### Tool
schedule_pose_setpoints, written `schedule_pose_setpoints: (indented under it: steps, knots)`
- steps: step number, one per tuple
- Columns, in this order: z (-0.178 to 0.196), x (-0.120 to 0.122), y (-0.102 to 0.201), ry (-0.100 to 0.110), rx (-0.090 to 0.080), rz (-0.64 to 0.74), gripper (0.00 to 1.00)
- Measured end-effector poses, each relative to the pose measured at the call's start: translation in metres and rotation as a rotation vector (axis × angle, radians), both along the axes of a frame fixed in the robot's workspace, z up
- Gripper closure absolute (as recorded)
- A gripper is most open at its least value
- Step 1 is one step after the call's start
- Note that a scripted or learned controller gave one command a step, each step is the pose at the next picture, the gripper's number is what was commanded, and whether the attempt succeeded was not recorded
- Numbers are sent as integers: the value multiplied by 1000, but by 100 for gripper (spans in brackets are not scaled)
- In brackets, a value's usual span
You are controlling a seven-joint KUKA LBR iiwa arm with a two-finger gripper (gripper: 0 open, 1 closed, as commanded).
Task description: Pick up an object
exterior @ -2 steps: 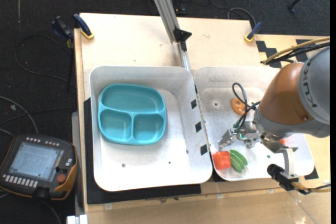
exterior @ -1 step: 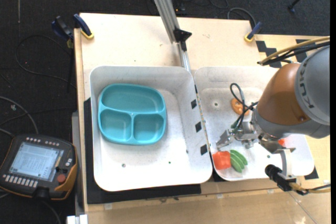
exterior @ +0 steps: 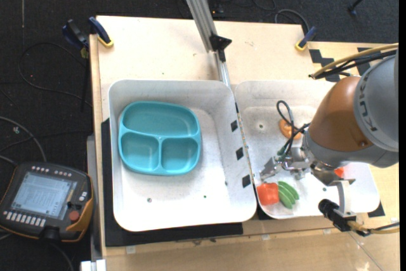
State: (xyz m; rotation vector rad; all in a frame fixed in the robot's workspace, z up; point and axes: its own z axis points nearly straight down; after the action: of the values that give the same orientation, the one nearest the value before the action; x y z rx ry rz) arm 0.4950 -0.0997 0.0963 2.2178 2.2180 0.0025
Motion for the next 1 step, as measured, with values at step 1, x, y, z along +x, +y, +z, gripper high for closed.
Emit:
schedule_pose_setpoints:
  steps: [1]
  knots:
    - [0, 0, 3, 0, 0, 0, 0]
